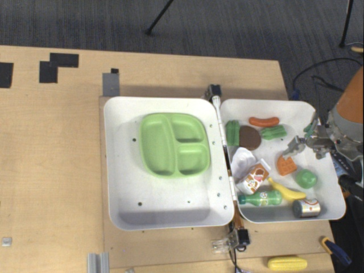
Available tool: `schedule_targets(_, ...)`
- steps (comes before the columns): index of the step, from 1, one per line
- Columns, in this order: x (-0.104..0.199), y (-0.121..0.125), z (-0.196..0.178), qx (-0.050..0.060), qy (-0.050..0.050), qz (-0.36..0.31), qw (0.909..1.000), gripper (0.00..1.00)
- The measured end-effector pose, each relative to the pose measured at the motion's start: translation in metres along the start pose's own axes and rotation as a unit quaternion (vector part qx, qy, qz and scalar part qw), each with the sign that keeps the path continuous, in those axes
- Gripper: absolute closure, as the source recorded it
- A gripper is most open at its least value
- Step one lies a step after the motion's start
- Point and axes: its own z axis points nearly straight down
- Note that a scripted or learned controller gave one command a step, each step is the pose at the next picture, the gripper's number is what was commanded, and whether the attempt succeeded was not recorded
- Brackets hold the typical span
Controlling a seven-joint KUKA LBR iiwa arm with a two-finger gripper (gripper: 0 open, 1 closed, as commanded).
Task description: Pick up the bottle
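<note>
lying on its side near the front wall of the right bin, the green bottle is found well apart from the claw, below it and to its left in the view. a yellow banana is touching the bottle, a small can is just beside its end, and a white packet lies just above it. nothing is seen between the claw and any object, so nothing is held; how far it is open cannot be told. the approach step is judged to be in hand. next, the claw should be carried over the bottle and lowered across its body, away from the banana.
</note>
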Motion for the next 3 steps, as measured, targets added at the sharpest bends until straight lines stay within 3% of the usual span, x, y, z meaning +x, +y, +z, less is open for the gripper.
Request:
schedule_targets(1, -0.029, -0.038, 0.09, 0.0, 0.003, 0.123, 0.9924, 0.0)
schedule_targets(2, -0.03, -0.037, 0.08, -0.001, 0.001, 0.123, 0.9924, 1.0)
schedule_targets(3, -0.021, -0.043, -0.01, 0.0, 0.0, 0.231, 0.9731, 1.0)
